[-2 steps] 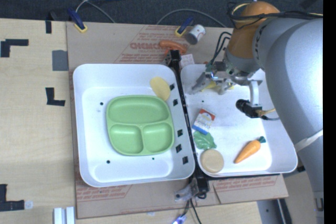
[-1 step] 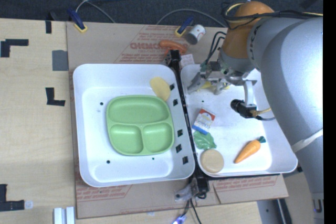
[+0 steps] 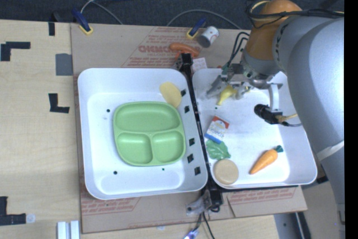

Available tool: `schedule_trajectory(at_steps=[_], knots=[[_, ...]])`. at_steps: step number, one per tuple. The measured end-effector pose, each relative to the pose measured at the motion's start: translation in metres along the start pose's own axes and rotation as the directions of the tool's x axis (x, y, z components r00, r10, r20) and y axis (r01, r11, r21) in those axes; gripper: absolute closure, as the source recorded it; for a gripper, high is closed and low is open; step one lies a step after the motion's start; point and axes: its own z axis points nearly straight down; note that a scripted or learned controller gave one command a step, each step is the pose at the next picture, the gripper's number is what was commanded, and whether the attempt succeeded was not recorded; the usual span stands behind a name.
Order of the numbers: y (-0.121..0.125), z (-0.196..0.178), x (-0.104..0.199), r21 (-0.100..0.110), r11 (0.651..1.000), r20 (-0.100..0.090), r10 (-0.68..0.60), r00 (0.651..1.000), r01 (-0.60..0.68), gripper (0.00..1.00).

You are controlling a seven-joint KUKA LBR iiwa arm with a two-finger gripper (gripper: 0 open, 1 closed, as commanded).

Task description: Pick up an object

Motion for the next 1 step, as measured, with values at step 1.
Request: schedule_trajectory(at_steps=[1], knots=[[-0.0002, -0.0093, 0.0004, 0.001, 1.0, 0.001, -0.001, 1.0, 0.001, 1.0]])
